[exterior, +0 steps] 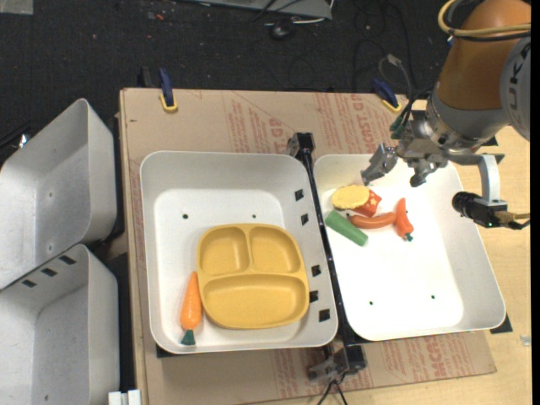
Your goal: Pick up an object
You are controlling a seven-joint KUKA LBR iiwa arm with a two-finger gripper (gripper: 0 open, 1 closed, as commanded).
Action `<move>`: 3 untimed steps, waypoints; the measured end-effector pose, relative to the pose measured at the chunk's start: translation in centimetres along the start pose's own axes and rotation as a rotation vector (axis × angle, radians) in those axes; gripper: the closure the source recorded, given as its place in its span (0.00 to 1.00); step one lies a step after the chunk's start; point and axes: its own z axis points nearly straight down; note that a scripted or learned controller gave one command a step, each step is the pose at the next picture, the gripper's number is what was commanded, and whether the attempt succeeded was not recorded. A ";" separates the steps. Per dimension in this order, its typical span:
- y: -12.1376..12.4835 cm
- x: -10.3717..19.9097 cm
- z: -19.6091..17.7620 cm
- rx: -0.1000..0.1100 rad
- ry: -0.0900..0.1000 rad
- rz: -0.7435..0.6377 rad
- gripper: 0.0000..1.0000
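Your arm point(485, 66) reaches in from the right, wrist bent down over the far side of the right bin point(439, 310); the left bin point(160, 226) holds a yellow tray point(251, 275) with a carrot point(191, 303) touching its left edge; the gripper point(398, 169) hangs with fingers spread apart, holding nothing, just above the toys; below it lie a sausage point(375, 220), green piece point(347, 228), yellow food point(350, 197) and small carrot point(403, 218), clustered.

Bench point(228, 116); two white bins point(169, 251)
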 end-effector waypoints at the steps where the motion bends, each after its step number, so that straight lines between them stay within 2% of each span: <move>1: 0.2 0.0 -0.6 -0.010 -0.001 -0.002 0.00; 3: -0.1 -0.5 11.9 -0.004 -0.001 0.002 0.00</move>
